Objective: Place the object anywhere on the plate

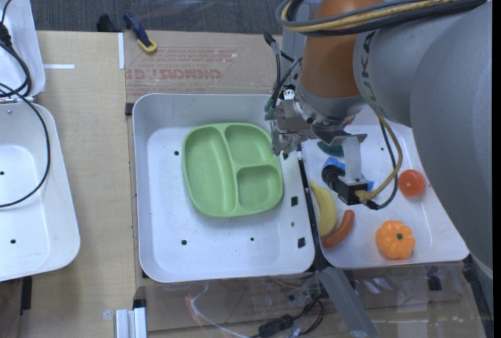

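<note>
A light green divided plate (232, 169) lies in the middle of the left bin (156, 235). In the right bin (443, 228) lie a yellow banana (324, 205), a reddish sausage (338, 228), a small orange pumpkin (394, 240), a red-orange ball (412, 183) and a blue piece (334, 170). My gripper (285, 136) hangs at the wall between the two bins, just off the plate's right rim. I see no object in it from this angle. The wrist and its cables hide the back of the right bin.
A white tub (31, 195) with a black cable stands at the far left. Brown cardboard (196, 66) with a blue-and-yellow clamp (139, 34) lies behind the bins. The arm's bulk (438, 94) covers the right side.
</note>
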Motion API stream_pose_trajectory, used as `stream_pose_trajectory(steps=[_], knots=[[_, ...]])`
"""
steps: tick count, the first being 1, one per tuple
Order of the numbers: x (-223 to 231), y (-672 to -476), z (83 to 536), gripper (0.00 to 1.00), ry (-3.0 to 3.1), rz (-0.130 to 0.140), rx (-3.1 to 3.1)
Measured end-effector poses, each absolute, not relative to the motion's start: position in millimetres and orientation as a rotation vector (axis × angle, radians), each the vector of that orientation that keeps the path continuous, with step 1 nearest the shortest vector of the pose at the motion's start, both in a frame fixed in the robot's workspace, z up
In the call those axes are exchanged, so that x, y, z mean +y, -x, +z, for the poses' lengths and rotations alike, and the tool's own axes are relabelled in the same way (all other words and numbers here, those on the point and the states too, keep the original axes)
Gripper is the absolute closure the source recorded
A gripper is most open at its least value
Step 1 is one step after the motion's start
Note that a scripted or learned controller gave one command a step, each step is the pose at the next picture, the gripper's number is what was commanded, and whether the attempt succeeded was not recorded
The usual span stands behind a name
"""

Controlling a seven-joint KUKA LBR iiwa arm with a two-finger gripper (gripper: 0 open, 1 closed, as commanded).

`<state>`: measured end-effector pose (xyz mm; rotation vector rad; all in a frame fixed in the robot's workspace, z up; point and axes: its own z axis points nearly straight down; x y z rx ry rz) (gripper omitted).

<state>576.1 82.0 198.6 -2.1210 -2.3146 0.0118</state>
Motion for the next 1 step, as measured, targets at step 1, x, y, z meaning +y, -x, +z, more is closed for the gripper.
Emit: stream_pose_trajectory(steps=[1], knots=[[80.7, -576.3, 206.4, 1.00, 2.120, 0.017, -2.315]])
